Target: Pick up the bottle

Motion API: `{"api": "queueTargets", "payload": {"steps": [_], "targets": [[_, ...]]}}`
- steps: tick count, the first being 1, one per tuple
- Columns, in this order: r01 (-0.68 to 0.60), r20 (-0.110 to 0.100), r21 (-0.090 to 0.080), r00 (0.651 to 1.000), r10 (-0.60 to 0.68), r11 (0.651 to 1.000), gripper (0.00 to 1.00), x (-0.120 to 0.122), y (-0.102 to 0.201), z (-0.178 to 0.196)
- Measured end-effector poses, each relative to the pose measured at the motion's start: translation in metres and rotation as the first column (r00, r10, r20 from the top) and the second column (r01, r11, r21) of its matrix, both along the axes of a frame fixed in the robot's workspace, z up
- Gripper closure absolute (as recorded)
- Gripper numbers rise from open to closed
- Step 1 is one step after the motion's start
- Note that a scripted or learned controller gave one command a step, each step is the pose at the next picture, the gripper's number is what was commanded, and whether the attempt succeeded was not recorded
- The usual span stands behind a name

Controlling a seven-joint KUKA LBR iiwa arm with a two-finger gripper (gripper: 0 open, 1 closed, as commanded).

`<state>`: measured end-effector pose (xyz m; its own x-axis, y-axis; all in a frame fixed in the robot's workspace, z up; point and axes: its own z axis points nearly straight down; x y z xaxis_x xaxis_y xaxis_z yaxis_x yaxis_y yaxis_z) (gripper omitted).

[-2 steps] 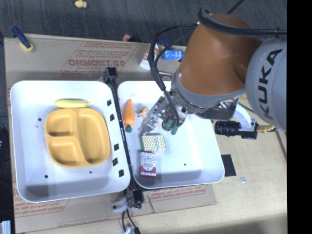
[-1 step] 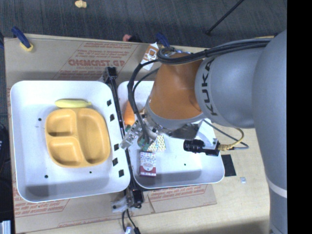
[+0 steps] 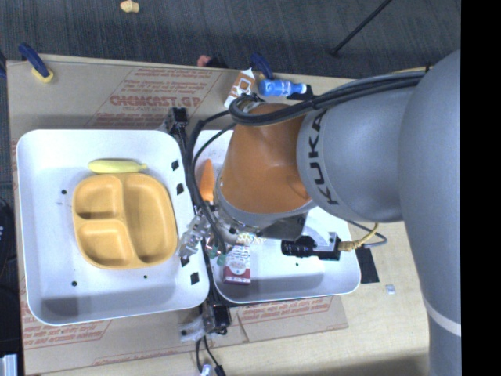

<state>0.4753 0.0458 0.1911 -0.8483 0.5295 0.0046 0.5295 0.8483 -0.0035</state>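
A small blue bottle [image 3: 278,88] lies on its side at the far edge of the right bin [image 3: 337,284], its lower part hidden behind the arm. My gripper [image 3: 196,241] hangs low over the divider between the two bins, near the front left corner of the right bin and far from the bottle. The orange wrist band and grey arm cover most of the right bin.
In the left bin [image 3: 47,288], a yellow divided plate [image 3: 125,218] sits with a banana [image 3: 117,165] behind it. An orange carrot-like piece [image 3: 205,180] and a red-and-white packet [image 3: 235,269] lie in the right bin close to the gripper.
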Motion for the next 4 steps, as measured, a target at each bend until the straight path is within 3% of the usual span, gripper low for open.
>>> {"api": "queueTargets", "payload": {"steps": [1,2,3,4], "targets": [[-0.111,0.007,-0.001,0.994,0.111,0.994,1.00,0.002,-0.076,0.087],[-0.244,0.002,0.001,0.970,0.244,0.970,1.00,0.000,-0.053,0.000],[-0.419,0.004,0.001,0.908,0.419,0.908,1.00,0.001,-0.014,0.000],[-0.589,0.006,0.000,0.808,0.589,0.808,1.00,0.001,0.046,0.036]]}}
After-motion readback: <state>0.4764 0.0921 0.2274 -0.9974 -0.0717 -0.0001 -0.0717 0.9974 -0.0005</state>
